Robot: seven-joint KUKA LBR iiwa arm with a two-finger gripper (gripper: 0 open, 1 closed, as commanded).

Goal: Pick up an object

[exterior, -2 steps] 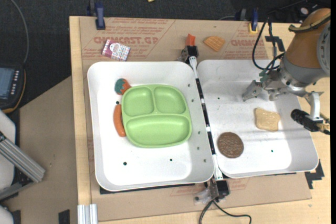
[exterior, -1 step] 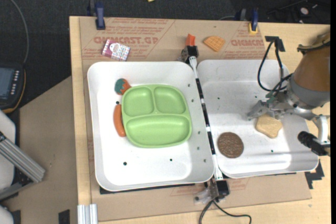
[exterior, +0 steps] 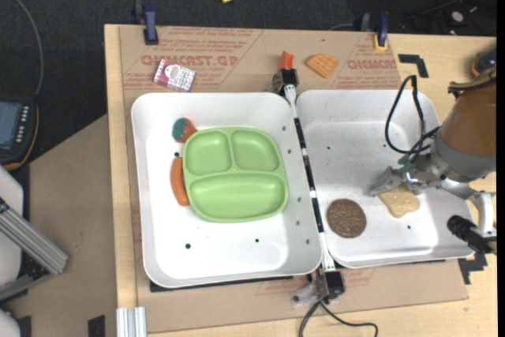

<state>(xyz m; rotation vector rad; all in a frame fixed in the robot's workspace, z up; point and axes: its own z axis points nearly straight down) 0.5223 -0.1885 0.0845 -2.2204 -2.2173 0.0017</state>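
From my remote seat I saw the arm [exterior: 467, 130] reaching in from the right, its gripper [exterior: 398, 181] low inside the right bin [exterior: 355, 110]. The metal fingers [exterior: 384, 184] pointed left across the bin floor, but they were small and blurred at that angle, so I could not tell how far apart they stood, nor whether anything sat between them.

The nearest thing to them was a tan cracker-like piece [exterior: 401, 204], lying flat on the bin floor just below the fingers and slightly to their right, so close that its top edge seemed to meet the gripper body; I could not say whether they actually touched. A round brown cookie [exterior: 346, 218] lay further below and to the left of the fingers, near but clearly apart from them and from the tan piece.

Well to the left of the fingers, across the divider, the left bin [exterior: 158, 249] held a green divided plate [exterior: 234, 174]. An orange carrot-like piece [exterior: 179, 180] lay against the plate's left rim, and a small red and green item [exterior: 184, 129] sat at its upper left corner.

Up beyond the fingers, outside both bins, a waffle-shaped toy [exterior: 321, 65] rested on the cardboard [exterior: 237, 51], and a small pink packet [exterior: 174, 74] lay far off to the upper left.
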